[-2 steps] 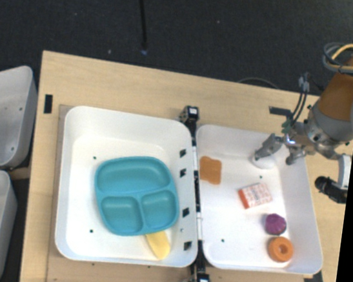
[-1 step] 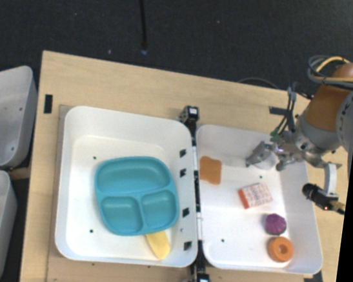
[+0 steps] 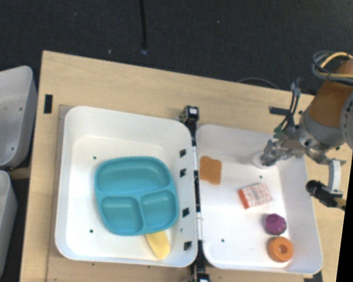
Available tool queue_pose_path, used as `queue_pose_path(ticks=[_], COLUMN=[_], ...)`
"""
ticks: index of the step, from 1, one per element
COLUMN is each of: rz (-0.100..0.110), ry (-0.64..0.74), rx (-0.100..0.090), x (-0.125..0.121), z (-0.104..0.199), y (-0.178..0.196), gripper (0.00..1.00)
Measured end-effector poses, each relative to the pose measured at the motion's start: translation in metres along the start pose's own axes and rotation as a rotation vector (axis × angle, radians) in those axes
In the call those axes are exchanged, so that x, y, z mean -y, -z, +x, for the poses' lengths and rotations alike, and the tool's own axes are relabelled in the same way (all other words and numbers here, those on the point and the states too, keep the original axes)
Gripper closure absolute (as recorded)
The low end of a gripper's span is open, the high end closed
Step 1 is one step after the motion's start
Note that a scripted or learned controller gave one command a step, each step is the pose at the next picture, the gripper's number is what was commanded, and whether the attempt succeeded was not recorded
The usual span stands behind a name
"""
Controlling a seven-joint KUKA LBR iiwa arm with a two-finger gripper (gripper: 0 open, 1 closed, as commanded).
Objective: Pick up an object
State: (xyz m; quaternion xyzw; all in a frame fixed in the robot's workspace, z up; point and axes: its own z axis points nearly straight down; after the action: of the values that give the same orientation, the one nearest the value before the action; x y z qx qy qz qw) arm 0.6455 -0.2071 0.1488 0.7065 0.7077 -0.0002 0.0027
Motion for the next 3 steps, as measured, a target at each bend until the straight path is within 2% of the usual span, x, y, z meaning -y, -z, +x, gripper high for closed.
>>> queue_pose_path(ticks=[2, 3], rz=[-0.002, 0.0], ry=[-0.002, 0.002], rx=[-0.001, -0.003], x=[0.001, 0.0], z=[-0.009, -0.01], y=[0.091, 0.114], gripper=[1.0, 1.0])
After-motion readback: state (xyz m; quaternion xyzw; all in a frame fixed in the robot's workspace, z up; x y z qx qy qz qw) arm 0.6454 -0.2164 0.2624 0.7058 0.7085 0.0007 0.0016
